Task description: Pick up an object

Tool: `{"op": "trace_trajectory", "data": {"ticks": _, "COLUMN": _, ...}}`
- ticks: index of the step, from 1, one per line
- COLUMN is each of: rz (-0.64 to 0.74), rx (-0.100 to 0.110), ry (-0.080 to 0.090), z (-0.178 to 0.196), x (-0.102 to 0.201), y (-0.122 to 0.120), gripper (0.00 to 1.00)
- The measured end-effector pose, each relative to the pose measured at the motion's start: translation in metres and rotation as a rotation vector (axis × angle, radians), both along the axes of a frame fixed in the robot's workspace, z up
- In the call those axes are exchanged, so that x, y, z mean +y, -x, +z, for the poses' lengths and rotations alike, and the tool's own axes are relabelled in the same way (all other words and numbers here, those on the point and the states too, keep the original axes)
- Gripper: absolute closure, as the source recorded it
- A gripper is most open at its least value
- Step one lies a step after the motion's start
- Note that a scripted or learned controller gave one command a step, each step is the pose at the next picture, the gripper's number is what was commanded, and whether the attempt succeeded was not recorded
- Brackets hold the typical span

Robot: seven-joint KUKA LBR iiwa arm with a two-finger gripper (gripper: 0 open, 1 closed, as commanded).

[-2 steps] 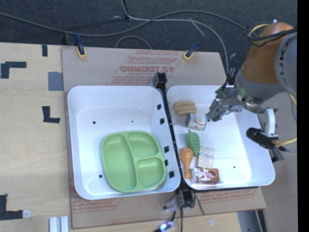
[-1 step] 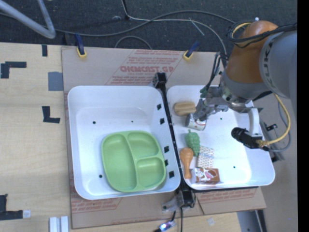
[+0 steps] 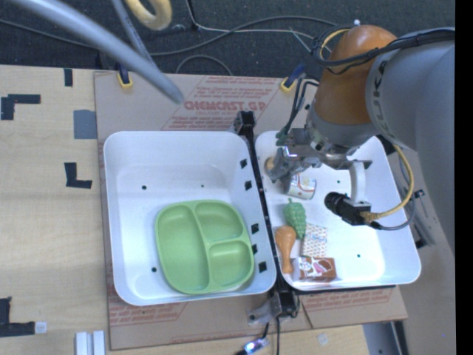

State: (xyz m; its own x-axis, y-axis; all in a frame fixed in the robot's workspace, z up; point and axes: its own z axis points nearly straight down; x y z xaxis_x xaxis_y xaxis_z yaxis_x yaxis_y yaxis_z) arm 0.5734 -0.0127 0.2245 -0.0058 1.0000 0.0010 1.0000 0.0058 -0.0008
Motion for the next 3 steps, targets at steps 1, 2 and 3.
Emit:
{"op": "trace_trajectory", "data": {"ticks": 1, "rz": 0.0, "rx": 0.0, "ry": 0.0, "z": 0.002, "x": 0.048, "y": -0.023, "gripper": 1.0}}
{"op": "trace_trajectory", "data": {"ticks": 2, "rz": -0.001, "rx": 0.001, "ry": 0.002, "z": -0.01, "x": 0.096, "y": -0.03, "gripper": 1.0}}
{"op": "trace_trajectory", "data": {"ticks": 3, "rz": -0.003, "rx": 0.002, "ry": 0.001, "z": -0.009, "x": 0.094, "y": -0.029, "gripper": 0.0}}
